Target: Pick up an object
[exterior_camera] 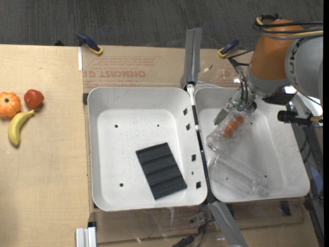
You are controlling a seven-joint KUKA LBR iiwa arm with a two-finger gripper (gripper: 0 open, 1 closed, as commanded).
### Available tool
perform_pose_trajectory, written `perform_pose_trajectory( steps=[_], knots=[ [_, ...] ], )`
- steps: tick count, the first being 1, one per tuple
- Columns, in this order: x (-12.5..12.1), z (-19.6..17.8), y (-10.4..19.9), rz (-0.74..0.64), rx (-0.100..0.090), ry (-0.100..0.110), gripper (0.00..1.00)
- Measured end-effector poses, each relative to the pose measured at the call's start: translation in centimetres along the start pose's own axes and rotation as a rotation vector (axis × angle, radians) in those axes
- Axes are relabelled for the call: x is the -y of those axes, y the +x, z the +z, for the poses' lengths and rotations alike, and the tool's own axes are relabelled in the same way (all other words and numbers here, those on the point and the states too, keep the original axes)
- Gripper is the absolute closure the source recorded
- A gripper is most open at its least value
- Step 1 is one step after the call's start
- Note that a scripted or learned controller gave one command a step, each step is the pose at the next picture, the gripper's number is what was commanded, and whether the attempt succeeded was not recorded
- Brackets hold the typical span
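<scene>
A black ribbed rectangular block [160, 170] lies flat and askew in the left bin [103, 153], toward its front. In the right bin [288, 158] a clear plastic bottle [224, 132] with an orange patch inside lies tilted near the back left. A second clear plastic item [245, 180] rests near the front. My gripper [235, 110] hangs low over the upper end of the tilted bottle and seems to touch it. The grey and orange wrist [270, 55] rises behind it.
A banana [17, 127], a red fruit [34, 99] and an orange fruit [8, 105] sit on the wooden bench far left. A grey divider post [192, 55] and two clamps [89, 43] stand behind the bins, on cardboard.
</scene>
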State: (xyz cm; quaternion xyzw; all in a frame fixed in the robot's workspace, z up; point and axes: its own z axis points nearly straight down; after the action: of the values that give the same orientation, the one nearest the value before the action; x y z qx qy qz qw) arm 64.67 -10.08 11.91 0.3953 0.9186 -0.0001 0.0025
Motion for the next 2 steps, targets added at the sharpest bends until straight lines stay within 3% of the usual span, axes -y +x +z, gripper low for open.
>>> perform_pose_trajectory(
  steps=[1,2],
  knots=[
    [3.1,2.7,2.8,0.054,-0.004,0.002,0.0],
    [3.1,1.7,2.6,0.058,-0.001,-0.001,1.0]
  ],
)
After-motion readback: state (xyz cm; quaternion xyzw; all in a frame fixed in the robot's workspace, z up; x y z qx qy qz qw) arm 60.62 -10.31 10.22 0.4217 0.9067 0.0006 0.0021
